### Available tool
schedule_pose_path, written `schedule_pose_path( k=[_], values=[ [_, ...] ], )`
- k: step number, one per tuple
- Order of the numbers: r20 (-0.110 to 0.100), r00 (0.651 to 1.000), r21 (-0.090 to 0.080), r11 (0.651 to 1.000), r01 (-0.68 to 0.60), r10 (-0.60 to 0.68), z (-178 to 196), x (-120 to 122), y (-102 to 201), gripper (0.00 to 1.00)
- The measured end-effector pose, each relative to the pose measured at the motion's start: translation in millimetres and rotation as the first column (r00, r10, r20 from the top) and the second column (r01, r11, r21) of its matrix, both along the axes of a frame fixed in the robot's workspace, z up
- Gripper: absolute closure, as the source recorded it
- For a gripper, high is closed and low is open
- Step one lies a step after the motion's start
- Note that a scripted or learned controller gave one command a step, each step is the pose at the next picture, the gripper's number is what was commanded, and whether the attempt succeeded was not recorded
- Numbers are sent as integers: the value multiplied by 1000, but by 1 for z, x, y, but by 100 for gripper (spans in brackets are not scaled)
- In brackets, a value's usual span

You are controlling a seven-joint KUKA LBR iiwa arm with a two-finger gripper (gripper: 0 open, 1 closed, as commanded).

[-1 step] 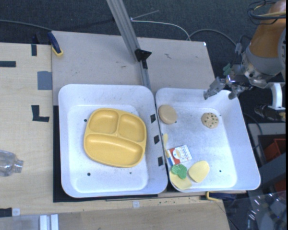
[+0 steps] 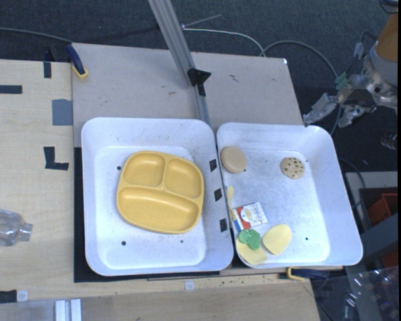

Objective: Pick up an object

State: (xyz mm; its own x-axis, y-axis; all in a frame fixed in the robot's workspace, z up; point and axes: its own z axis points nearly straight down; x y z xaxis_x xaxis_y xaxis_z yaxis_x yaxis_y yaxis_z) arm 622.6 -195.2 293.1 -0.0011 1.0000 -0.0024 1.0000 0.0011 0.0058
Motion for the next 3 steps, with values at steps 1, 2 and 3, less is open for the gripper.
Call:
schedule_pose_path(
  k=[1, 2, 3],
  values=[
    [-15, 1000, 3, 1000, 0, 1, -120, -4, 12, 0],
    [-8, 1000, 2, 1000, -3, 3, -207, -28, 80, 0],
    [-7, 1000, 1, 1000, 4, -4, -203, -100, 57, 0]
  ],
)
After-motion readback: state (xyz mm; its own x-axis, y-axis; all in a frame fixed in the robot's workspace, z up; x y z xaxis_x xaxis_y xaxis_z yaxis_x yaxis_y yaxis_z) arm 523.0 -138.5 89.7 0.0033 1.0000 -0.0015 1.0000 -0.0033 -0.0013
